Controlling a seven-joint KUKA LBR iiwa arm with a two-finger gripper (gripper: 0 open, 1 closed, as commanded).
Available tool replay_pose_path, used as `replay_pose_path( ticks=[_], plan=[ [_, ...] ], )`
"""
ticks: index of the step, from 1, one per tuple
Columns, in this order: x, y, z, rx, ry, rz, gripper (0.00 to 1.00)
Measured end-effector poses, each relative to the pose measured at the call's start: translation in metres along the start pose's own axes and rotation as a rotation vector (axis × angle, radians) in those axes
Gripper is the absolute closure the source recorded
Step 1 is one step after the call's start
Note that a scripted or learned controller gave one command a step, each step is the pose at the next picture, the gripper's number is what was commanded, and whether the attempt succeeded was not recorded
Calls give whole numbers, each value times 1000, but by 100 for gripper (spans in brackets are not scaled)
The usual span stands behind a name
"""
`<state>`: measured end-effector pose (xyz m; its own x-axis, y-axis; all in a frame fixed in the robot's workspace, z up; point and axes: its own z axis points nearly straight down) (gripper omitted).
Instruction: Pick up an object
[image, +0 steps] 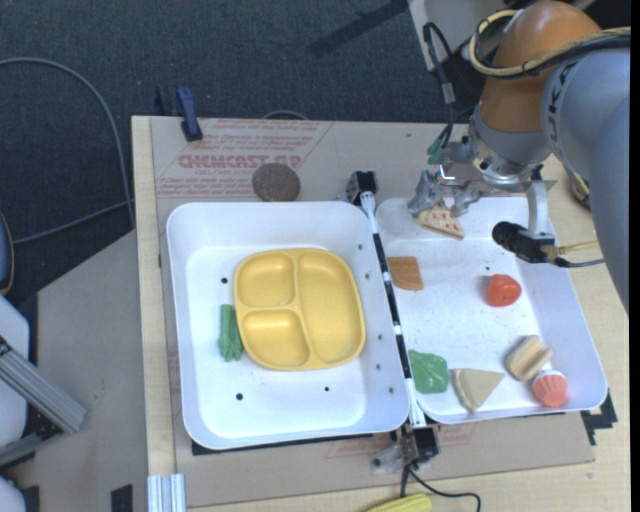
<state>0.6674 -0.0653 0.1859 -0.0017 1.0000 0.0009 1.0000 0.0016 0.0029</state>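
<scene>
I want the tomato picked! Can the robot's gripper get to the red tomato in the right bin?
Probably yes. The tomato lies alone on the bin's bare floor, nothing on it or touching it, and the gripper hovers by the cheese wedge in that bin.

There were two white bins, the left bin (190, 330) and the right bin (575, 310). One yellow plate (298, 306) with three parts lay in the left bin, and one green pea pod (230, 333) lay beside it. The right bin had seven toy foods: one cheese wedge (441, 222), one brown cracker (405, 272), one red tomato (503, 290), one green leaf (430, 372), one tan wedge (476, 386), one bread roll (527, 356) and one orange-pink piece (550, 387). One brown disc (276, 183) lay on the bench near the top.
</scene>
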Motion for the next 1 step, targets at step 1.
replay_pose_path(
  ticks=[1],
  plan=[
    [46, -42, -34, 4, 1, 0, 100]
  ],
)
